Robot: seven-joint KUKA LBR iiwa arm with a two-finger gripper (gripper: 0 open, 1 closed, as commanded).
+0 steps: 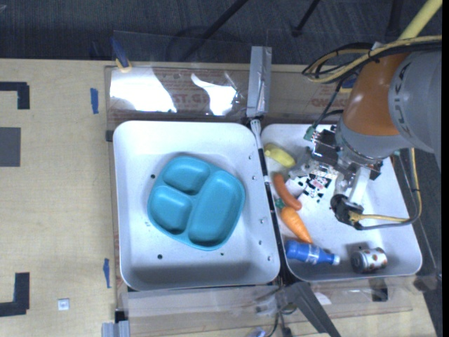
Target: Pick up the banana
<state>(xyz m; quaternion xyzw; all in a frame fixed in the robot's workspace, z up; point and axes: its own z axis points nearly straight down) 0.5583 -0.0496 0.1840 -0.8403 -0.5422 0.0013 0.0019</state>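
The short yellow banana (279,156) lies at 10 o'clock in the right white bin (407,209). The two-finger gripper (319,181) hovers at 3 o'clock of it, approaching; next: descend over it.

Single fixed cam, mounted above the bench (49,188), looks down at a slant on two white bins set side by side. Left bin (133,146) sits near frame centre; right bin (407,258) runs toward the right edge. Dark floor w/ stand legs fills the top strip, so the far side of the scene is at top, near side at bottom. Medium range: both bins fit whole, bench spreads out to the left. Arm (396,104) enters from upper right.
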